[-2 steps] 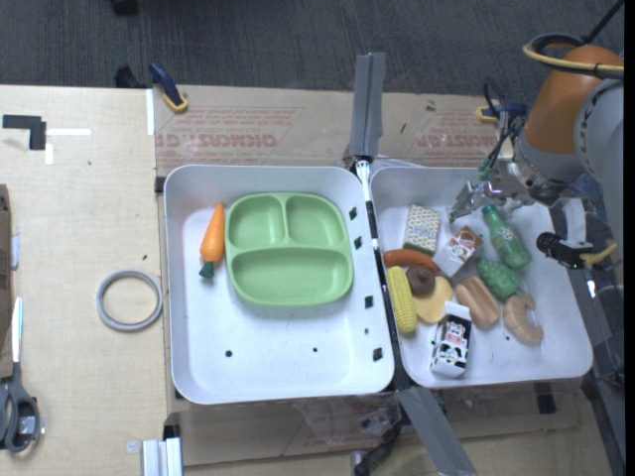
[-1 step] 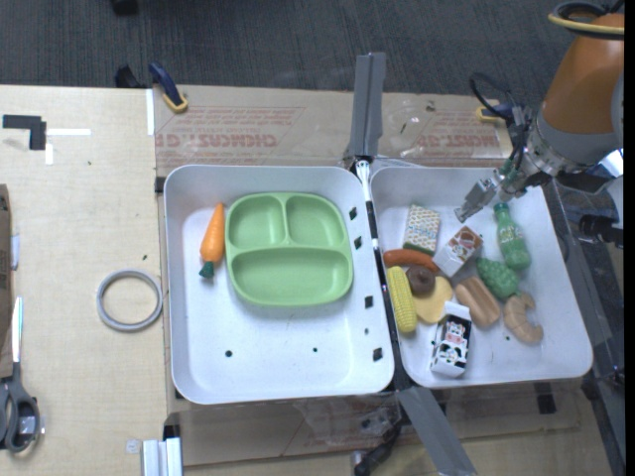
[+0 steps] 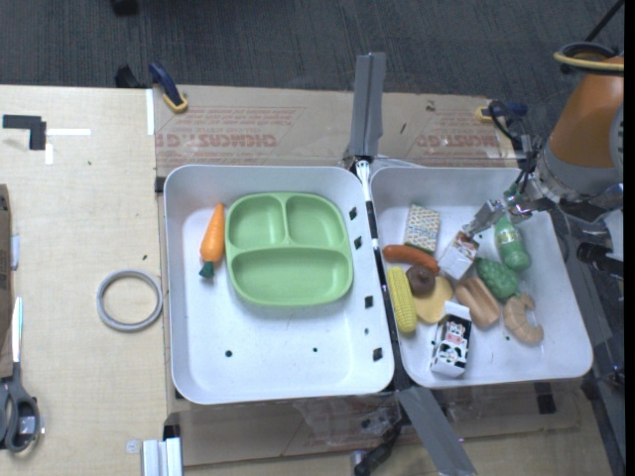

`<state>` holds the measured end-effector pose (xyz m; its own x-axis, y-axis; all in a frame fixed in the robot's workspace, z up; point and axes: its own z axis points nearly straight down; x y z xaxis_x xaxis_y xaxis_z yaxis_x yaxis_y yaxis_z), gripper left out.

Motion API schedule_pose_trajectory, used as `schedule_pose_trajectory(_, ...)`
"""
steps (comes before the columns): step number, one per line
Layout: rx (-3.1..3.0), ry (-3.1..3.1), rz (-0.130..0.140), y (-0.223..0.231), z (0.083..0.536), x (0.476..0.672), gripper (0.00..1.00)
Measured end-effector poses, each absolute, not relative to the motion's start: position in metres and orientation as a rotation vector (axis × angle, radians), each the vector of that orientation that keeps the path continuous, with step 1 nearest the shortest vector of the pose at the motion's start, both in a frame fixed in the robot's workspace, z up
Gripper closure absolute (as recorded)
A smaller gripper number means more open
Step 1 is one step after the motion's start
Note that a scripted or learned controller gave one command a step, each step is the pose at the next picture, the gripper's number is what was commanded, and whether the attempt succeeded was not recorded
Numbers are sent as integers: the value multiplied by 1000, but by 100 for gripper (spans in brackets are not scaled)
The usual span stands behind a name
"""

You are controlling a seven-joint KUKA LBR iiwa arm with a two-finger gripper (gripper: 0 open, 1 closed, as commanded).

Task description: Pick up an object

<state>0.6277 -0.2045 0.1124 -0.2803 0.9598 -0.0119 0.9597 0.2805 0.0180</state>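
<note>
The claw (image 3: 493,213) hangs at two o'clock in the right bin (image 3: 566,365) — clenched or released, I cannot tell — just beside a green bottle (image 3: 512,245) and a small carton (image 3: 458,255), nothing visibly grasped

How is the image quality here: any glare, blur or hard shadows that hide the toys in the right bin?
Camera view: lighting even and soft, with faint shadows beside the green divided plate. The right bin has bright white walls but no blown-out glare. The toy corn and milk carton are readable though slightly soft. The gripper is small and blurry.
</note>
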Motion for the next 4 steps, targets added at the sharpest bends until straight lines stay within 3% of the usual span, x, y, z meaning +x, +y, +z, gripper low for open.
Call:
schedule_pose_trajectory(1,1891,2506,-1,-217,214,624,0)
schedule_pose_trajectory(2,2026,2404,2,-216,107,660,0)
schedule_pose_trajectory(3,2006,2425,8,-215,96,662,0)
schedule_pose_trajectory(4,1996,2419,6,-216,106,663,100)
